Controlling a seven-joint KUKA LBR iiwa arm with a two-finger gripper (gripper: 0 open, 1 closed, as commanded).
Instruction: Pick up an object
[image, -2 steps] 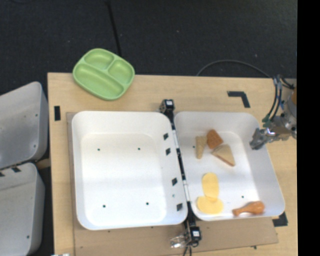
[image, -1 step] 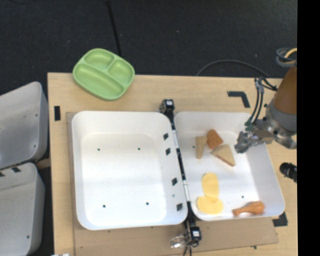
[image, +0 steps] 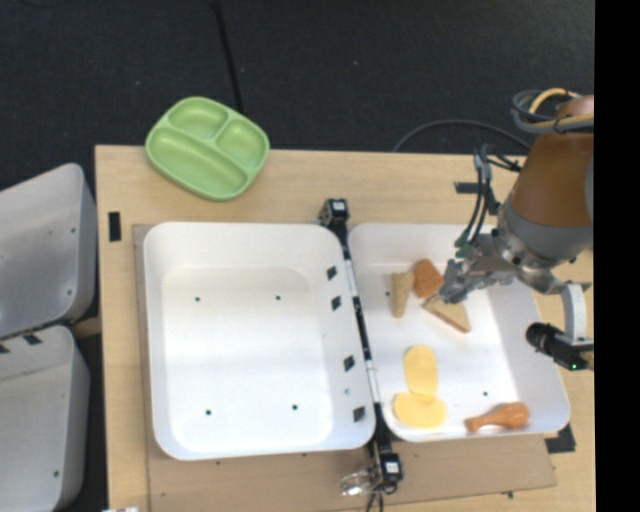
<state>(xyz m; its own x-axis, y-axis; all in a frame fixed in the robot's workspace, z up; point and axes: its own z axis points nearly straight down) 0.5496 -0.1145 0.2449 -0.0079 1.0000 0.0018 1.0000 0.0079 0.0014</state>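
The right bin (image: 520, 390) holds several toy foods. A tan cone-like piece (image: 400, 292) lies near its left wall, with an orange-brown piece (image: 428, 277) beside it. A tan wedge (image: 452, 317) lies just below those. Two yellow pieces (image: 421, 369) (image: 418, 409) lie lower down, and an orange drumstick shape (image: 497, 418) sits near the front rim. My gripper (image: 455, 285) hangs low over the orange-brown piece and the wedge, reaching in from the right.
The left bin (image: 160, 300) sits beside the right one, parted by a black-clipped divider (image: 350, 310). A green sectioned plate (image: 208, 147) rests at the bench's back left corner. Cables loop behind the arm (image: 545, 190) at the right.
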